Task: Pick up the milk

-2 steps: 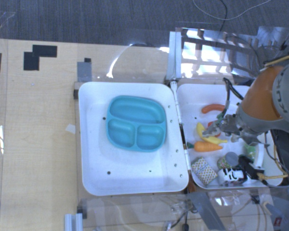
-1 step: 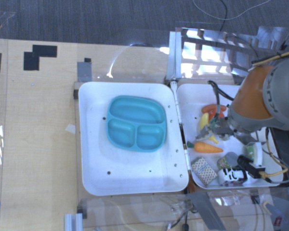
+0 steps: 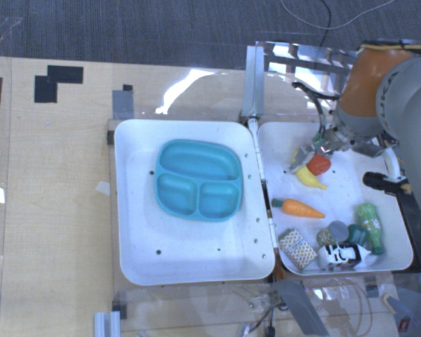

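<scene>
Nearest the camera, in the right bin's (image 3: 400, 255) front corner, the milk (image 3: 342, 255), a small white carton with black cow patches, lies on its side, touching a grey can (image 3: 335, 232) and just beside a green bottle (image 3: 369, 227); a patterned packet (image 3: 297, 248) rests to its left; farther back a carrot (image 3: 302, 208) lies across the floor; beyond it a banana (image 3: 310, 177) touches a red tomato-like piece (image 3: 319, 164); the gripper (image 3: 318, 146) hangs right above these 2, well apart from the milk, and whether it is spread or closed cannot be told; the left bin (image 3: 137, 244) holds a blue divided plate (image 3: 198, 179) with 3 compartments.
</scene>
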